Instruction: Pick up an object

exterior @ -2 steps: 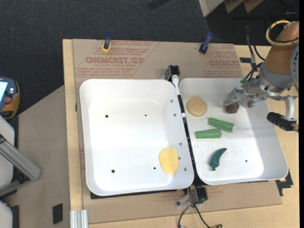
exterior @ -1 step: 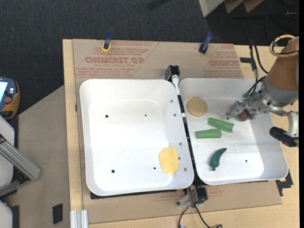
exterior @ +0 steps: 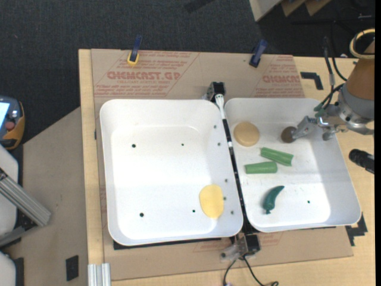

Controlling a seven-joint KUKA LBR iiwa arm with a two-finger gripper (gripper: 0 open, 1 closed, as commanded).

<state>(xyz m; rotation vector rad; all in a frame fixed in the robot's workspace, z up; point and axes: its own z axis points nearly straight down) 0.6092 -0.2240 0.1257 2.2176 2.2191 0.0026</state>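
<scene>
Yellow oval (exterior: 211,201) sits nearest, left bin. At three o'clock the claw (exterior: 315,126), grip state unclear, should settle squarely over the brown lump (exterior: 288,134) before closing.

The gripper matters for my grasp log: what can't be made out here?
- Gripper: fingers too small and blurred in the camera view to tell how they stand.
- Brown object: whether it is touched or gripped, too small to tell.
- Arm: cut off by the right edge.

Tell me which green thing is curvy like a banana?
The dark green one at the bottom of the right bin. It bends and tapers, while the two lighter green pieces above it are straight sticks.
</scene>
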